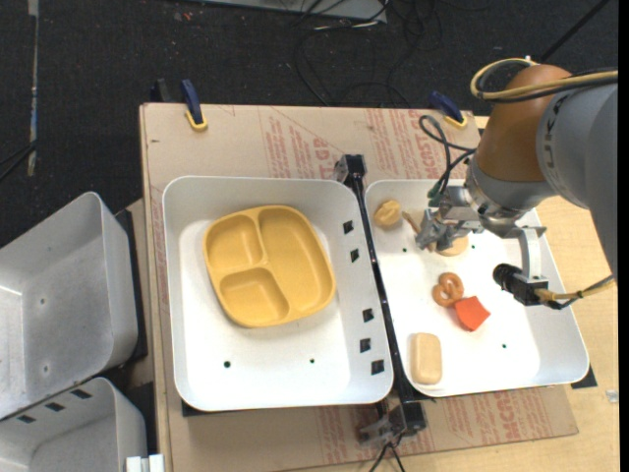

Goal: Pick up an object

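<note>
Roughly, stage: early; the reach into the right bin [565, 357] looks made, but no lift shows.

Arm: the grey arm [575, 136] with its orange band comes in from the right and bends down over the upper part of the right bin.

Claw: the claw [438, 232] sits low over the bin floor near the top; whether it is open or closed cannot be told from this slant, and nothing can be seen gripped in it.

Nearest object: a small tan piece [454, 247] lies just beside the claw tip, partly hidden by it; touching or not is unclear.

Other objects in right bin: a tan lump [388, 212] near the upper left corner, a pretzel-shaped piece [448, 288] in the middle, an orange block [472, 313] just beside the pretzel, and a pale loaf-like piece [426, 357] near the lower left.

Left bin: the left bin [187, 362] carries a yellow divided plate [267, 264], well apart from the claw.

Counter: both bins rest side by side on the counter [256, 131].

Done: as judged, only the approach to a pick spot.

Left: a firm grip on one object, then a lift clear of the bin floor; every object seen lies flat on a bin.

Likely target: the small tan piece under the claw, judging by closeness alone.
</note>
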Robot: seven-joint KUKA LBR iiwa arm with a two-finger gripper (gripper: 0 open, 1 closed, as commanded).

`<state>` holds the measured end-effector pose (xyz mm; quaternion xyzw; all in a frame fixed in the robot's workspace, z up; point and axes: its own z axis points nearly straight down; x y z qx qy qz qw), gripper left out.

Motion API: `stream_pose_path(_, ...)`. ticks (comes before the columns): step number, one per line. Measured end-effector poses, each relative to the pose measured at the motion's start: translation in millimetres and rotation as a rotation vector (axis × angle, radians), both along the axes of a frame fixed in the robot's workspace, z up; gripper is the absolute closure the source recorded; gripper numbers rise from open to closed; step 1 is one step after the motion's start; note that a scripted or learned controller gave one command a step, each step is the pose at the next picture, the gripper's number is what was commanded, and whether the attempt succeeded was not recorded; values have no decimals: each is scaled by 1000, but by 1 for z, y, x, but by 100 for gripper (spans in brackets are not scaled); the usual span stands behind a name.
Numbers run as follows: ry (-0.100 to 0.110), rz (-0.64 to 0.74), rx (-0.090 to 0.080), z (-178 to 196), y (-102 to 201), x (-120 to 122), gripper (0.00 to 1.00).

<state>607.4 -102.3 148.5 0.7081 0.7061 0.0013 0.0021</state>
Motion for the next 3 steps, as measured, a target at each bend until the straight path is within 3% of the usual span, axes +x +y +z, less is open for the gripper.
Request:
stream_pose_path(2,-4,6,-1,128,-5,5,100)
stream_pose_path(3,6,10,3,128,42,-11,100)
